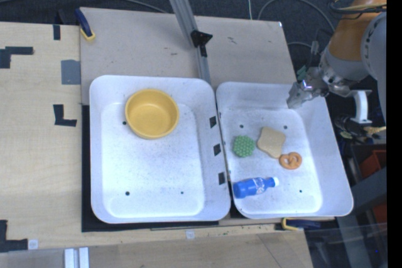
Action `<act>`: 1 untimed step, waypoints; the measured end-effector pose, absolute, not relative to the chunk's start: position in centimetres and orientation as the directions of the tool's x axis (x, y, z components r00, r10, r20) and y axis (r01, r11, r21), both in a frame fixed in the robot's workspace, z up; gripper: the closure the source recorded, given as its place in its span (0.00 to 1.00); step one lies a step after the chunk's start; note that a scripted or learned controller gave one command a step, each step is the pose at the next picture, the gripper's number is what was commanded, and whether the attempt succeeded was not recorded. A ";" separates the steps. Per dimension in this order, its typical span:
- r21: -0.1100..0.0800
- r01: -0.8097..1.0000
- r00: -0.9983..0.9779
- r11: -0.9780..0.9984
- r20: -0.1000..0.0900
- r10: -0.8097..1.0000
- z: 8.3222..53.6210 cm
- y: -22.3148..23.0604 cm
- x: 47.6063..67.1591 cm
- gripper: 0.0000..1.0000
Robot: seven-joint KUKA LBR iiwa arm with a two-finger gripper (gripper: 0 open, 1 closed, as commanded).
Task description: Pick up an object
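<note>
Here, bench (pixel 38 135): pale wood-coloured top with dark tape marks on its left part, and a plain tan board (pixel 157 41) lying across the back.
Room: dark carpet-like floor behind the bench, with thin cables looping over it.
Left bin (pixel 107 198): shallow, white, speckled with dark flecks; it holds a yellow bowl (pixel 151 113) standing upright near its back left corner.
Right bin (pixel 326 185): same kind, touching the left bin along their shared edge.
Things to pick, all in the right bin: a green ball (pixel 244 146) near the bin's left side; a tan piece of bread (pixel 271 141) just to its right; an orange pretzel (pixel 290 160) touching or nearly touching the bread's lower right corner; a blue bottle (pixel 254 186) lying on its side nearer the front edge, white cap pointing right.
Other things: a grey metal pole (pixel 179 0) slanting down from the top to a black clamp at the back where the bins meet; a blue and yellow clip (pixel 85 25) at the board's back left corner.
Arm (pixel 352 41): reaches in from the right, orange band high up, wrist angled down and left.
Tool (pixel 298 99): over the right bin's back right corner, well apart from all four things; nothing is seen in it, and I cannot tell whether it is spread or pressed together.
</note>
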State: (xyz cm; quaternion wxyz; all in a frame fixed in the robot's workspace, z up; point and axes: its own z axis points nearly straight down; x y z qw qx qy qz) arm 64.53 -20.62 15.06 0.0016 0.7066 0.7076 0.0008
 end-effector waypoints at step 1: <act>0.005 1.000 -0.002 0.002 -0.002 1.000 19.6 -21.0 65.2 1.00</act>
